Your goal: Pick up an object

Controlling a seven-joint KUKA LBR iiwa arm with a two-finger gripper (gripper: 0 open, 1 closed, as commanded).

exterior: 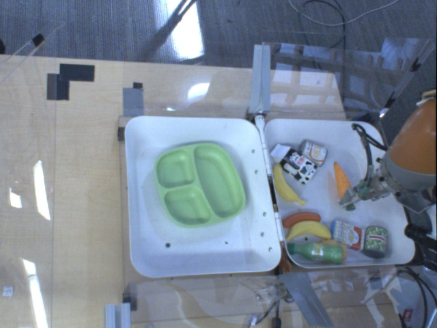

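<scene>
Claw hanging low in right bin, just beside orange carrot; finger state impossible to tell. Green divided plate lying in left bin.

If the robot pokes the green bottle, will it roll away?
Probably a little. The green bottle lies on its side and looks round, so it could roll. But it sits against the bin's front wall, beside a banana, which would likely stop it soon.
</scene>
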